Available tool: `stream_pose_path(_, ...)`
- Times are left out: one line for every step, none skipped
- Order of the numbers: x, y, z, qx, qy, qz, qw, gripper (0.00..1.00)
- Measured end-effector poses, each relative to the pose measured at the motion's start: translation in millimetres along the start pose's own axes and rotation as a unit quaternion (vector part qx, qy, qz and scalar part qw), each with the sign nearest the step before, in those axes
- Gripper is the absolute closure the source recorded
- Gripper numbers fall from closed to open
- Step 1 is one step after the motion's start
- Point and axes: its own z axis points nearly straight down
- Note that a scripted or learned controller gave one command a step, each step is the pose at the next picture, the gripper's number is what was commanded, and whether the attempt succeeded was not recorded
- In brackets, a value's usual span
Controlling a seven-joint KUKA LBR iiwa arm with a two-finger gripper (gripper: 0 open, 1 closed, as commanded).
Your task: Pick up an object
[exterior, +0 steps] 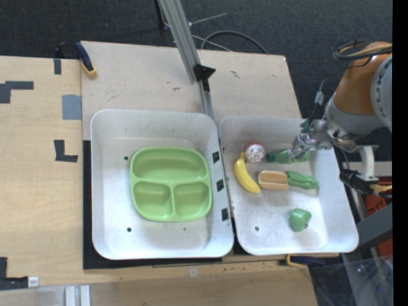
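A: Camera view, 1 fixed look down. 2 white bins on the desk point(159, 75). Left bin point(108, 190) carries a green divided plate point(171, 183). Right bin point(331, 228) carries the pickable things: banana point(245, 176), a small pale ball point(254, 152), a tan block with a green end point(285, 180), a green lump point(299, 219) near the front.

B: And the arm?

A: Comes in from the right, orange band visible. Gripper point(305, 144) is low over the right bin's far right corner, near a small dark-green piece point(278, 157).

B: Holding anything?

A: Nothing visibly between the fingers. Apart or together, I cannot tell; the tip is small and blurred against the bin wall.

B: Step?

A: My read: approach, no grasp made yet. Next move calls for settling over 1 object, likely the dark-green piece or the tan block, and descending squarely.

B: Hard to make out?

A: What the dark-green piece is. Arm's upper part is cut off at the edge.
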Motion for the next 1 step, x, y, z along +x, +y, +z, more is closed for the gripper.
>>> stream_pose_path(-9.2,3.0,-49.3,0.0,0.0,0.0,1.0,1.0)
